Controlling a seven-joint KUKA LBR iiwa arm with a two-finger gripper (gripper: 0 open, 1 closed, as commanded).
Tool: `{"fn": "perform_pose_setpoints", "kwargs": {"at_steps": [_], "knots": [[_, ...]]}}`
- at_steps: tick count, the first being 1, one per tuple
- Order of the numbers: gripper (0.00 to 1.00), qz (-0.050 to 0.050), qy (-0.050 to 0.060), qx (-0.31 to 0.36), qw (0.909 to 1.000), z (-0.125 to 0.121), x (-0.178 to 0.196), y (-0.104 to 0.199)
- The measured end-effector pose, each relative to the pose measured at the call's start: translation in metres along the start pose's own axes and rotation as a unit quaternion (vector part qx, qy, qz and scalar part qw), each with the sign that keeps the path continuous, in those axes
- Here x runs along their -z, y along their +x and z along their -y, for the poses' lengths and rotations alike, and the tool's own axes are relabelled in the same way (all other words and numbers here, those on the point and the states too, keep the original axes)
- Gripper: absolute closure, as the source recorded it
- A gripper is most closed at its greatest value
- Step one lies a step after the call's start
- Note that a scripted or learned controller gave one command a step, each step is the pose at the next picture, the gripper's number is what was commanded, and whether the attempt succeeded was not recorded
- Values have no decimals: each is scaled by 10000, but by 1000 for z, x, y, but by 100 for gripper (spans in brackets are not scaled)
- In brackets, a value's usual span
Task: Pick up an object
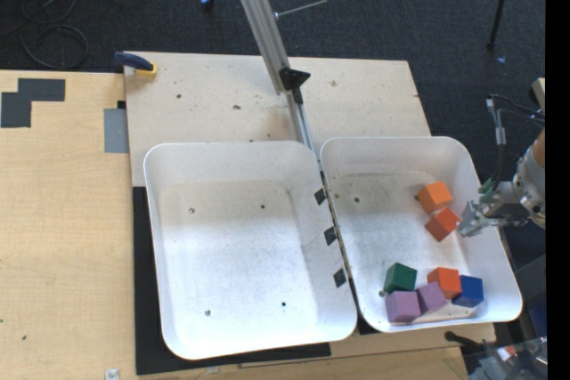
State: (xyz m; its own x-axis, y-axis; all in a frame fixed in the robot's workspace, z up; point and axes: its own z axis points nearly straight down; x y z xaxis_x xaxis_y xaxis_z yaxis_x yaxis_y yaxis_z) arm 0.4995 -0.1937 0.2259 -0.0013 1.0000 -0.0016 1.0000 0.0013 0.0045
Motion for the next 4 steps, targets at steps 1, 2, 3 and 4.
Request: {"fn": "perform_pose_setpoints", "kwargs": {"at_steps": [1,2,3,4], "knots": [[100,-4,9,3,10000,-5,44,4],[100,-22,31,14,10000,-14,46,55],[100,-24,48,14,10000,-26,40,103],[100,-23,50,13,10000,-27,41,154]]}}
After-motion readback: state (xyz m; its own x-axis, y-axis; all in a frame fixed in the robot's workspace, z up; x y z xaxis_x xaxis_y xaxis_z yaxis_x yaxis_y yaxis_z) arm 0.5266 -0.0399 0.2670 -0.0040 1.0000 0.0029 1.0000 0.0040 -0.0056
